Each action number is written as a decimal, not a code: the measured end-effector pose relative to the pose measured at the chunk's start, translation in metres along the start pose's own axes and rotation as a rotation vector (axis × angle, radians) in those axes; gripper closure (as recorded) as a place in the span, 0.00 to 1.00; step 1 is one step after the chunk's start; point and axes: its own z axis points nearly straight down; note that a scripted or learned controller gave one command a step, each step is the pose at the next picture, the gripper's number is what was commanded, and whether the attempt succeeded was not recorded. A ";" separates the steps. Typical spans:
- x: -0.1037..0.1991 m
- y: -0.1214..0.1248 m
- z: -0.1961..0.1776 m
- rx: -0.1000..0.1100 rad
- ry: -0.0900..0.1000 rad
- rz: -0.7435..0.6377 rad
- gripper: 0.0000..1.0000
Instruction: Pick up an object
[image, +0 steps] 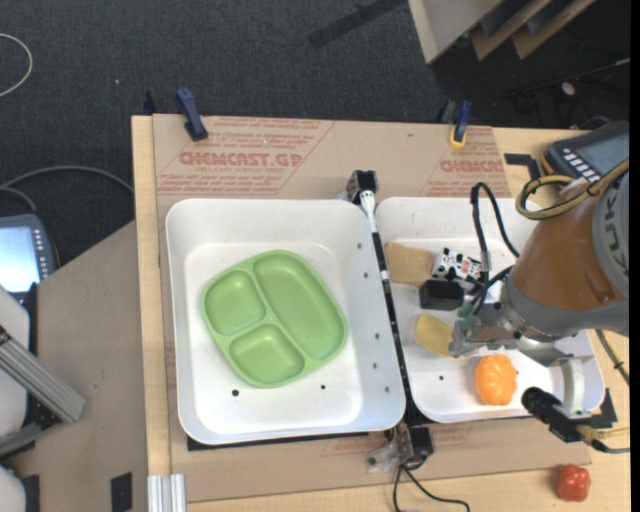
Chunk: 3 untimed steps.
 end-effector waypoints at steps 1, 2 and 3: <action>0.000 0.002 -0.016 -0.012 -0.003 -0.002 1.00; 0.000 0.003 -0.025 -0.014 -0.004 -0.001 1.00; 0.000 0.003 -0.035 -0.016 -0.005 -0.001 1.00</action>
